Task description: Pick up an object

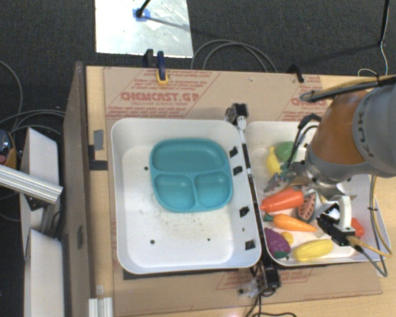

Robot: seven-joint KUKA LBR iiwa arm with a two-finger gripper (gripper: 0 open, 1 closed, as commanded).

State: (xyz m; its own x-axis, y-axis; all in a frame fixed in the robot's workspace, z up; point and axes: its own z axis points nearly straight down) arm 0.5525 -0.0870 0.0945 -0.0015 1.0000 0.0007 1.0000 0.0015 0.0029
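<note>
Gripper (282, 177) sits low in the right white bin (366, 259) above the orange plastic carrot (283, 200); I can't tell its state, so I'd centre over that carrot, clear of the yellow toy corn (313, 248).
</note>
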